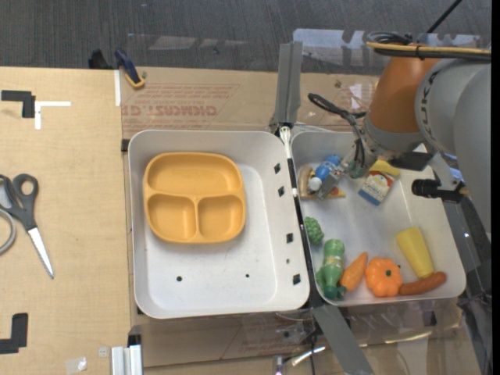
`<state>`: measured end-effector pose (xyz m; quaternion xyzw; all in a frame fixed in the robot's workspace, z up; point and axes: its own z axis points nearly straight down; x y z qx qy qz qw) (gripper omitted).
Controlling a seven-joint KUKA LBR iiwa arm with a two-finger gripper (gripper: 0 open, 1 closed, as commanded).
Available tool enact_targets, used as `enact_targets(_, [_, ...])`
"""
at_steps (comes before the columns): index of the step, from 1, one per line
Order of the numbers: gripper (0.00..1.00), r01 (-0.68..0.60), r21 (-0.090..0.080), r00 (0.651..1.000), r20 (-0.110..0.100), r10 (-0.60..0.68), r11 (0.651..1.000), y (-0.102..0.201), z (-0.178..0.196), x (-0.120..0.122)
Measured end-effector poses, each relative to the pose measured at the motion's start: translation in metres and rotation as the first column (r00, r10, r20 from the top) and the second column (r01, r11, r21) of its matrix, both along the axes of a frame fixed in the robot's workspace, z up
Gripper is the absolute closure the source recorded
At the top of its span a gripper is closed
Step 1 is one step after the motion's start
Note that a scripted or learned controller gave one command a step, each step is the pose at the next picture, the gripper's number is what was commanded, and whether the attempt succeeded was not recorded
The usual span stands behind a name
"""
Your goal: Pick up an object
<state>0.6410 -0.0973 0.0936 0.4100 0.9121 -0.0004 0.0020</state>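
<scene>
The arm reached into the right bin [449, 229], its gripper [355, 165] low beside a small bottle [322, 174] and a carton [378, 186]; I couldn't tell how its jaws stood. A yellow plate [194, 197] sat in the left bin [207, 287]

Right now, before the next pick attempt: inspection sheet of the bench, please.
Surface: two white bins side by side, left bin and right bin, on cardboard and a wooden bench top.
Job's things: right bin holds a blue-capped bottle, small carton, yellow block, orange pumpkin, carrot, sausage, green vegetables.
Clutter: yellow divided plate in the left bin; scissors on the bench top; blue-and-yellow clip.
Grippers: gripper low at the right bin's far end, beside the bottle; finger state unclear.
Cables: black cables at the wrist.
Surroundings: dark floor beyond the bench.
</scene>
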Motion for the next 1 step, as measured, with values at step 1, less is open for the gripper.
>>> enact_targets(1, [0.00, 0.124, 0.001, 0.992, -0.002, -0.124, 0.992, -0.0050, -0.0013, -0.0216])
